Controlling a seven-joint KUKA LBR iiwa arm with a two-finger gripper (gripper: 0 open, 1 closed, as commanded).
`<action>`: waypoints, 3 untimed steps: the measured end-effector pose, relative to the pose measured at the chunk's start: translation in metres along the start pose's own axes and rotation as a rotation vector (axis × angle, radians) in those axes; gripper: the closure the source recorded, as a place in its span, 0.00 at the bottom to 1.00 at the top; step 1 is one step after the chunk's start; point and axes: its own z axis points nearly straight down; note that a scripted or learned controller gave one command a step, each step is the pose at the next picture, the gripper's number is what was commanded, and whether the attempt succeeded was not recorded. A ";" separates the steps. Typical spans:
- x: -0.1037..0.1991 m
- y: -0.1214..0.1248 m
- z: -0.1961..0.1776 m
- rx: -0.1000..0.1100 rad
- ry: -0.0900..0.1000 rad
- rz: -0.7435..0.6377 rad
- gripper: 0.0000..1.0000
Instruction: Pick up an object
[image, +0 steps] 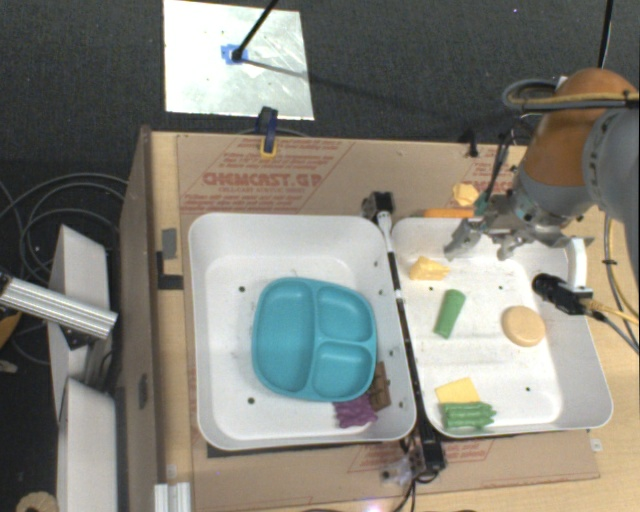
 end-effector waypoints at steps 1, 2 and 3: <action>0.015 -0.044 0.081 0.002 -0.001 0.009 0.00; 0.014 -0.039 0.065 -0.010 -0.005 0.008 1.00; 0.037 -0.081 -0.058 -0.014 -0.004 0.005 1.00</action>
